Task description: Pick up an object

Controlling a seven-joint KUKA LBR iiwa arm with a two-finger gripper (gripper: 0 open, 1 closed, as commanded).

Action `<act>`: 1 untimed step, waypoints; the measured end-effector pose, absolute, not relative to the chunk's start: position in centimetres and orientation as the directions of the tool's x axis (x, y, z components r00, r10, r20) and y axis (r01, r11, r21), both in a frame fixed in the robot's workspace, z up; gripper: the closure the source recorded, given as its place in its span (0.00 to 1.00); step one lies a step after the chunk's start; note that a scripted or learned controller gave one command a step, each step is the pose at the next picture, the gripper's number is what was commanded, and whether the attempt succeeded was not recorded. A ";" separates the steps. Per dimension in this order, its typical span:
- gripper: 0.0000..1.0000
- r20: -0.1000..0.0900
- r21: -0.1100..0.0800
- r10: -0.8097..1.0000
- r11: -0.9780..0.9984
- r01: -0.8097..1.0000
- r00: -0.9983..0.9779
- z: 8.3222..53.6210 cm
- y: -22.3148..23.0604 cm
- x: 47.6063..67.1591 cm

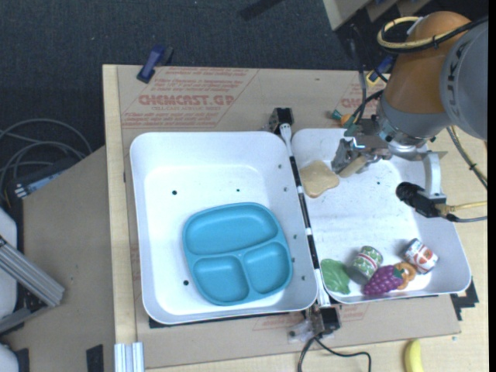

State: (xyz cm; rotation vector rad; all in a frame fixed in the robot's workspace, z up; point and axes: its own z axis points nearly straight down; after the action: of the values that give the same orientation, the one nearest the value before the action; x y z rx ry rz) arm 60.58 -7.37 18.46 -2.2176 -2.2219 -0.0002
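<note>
My gripper [349,163] hangs low over the far left part of the right bin [434,208], just right of a flat tan piece shaped like a bread slice [318,179] that lies against the bin's left wall. Nothing shows in its grasp. Along the near edge of that bin lie a green leaf-shaped toy [334,276], a small green can [367,259], a purple grape bunch [384,280], an orange toy [405,270] and a red and white can [421,256].
The left bin [155,177] holds a blue divided plate [235,251]. A black clip [281,119] sits at the far end of the wall between the bins. A dark cable plug [415,196] hangs over the right bin's right side.
</note>
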 end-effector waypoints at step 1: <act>1.00 0.001 -0.002 1.000 0.001 1.000 -0.001 21.0 -3.0 57.6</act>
State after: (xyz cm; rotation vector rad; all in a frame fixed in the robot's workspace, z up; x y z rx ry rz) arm 57.59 -2.98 21.05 -2.2181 -2.2212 0.0007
